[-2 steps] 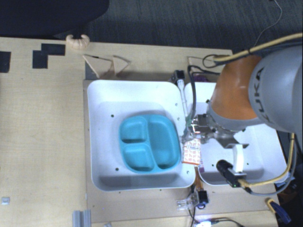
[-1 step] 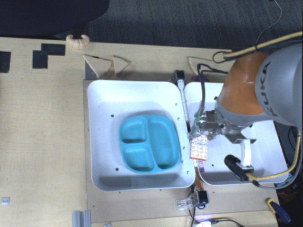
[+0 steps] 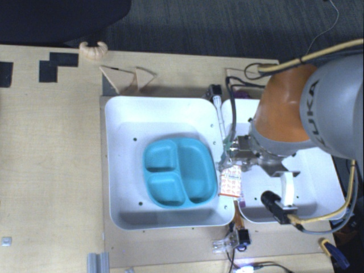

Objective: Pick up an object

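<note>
Robot lab: bench (image 3: 51, 169), wired bins (image 3: 122, 152)

So there's a light wooden bench (image 3: 51, 169) sitting under two white bins: the left bin (image 3: 122, 152) and the right bin (image 3: 318, 175) are lying side by side. Dark carpet (image 3: 227, 16) is showing beyond the bench's far edge.

The arm (image 3: 318, 107) covers most of the right bin (image 3: 310, 203), toward three o'clock; its claw (image 3: 232, 162) is too obscured to read; the patterned packet's (image 3: 230, 183) print is illegible.
</note>
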Robot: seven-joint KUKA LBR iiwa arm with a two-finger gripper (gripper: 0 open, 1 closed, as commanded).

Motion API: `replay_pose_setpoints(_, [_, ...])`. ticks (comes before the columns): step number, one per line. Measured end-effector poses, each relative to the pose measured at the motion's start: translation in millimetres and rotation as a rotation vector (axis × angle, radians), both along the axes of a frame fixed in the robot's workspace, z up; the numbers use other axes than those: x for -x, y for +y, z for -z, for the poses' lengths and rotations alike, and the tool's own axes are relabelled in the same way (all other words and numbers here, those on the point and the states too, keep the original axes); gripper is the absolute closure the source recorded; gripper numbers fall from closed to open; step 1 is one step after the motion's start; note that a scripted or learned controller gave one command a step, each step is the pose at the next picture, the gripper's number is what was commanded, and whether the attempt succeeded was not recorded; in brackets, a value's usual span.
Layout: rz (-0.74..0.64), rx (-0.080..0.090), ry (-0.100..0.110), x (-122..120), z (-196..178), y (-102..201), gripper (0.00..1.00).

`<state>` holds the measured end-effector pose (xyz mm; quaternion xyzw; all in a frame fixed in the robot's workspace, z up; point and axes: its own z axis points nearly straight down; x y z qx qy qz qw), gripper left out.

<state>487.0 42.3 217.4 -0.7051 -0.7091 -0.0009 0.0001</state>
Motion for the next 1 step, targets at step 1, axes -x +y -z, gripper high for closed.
replay_pose_setpoints(1, [-0.001, 0.0, 0.001, 0.2, 5.0, 11.0, 1.0])
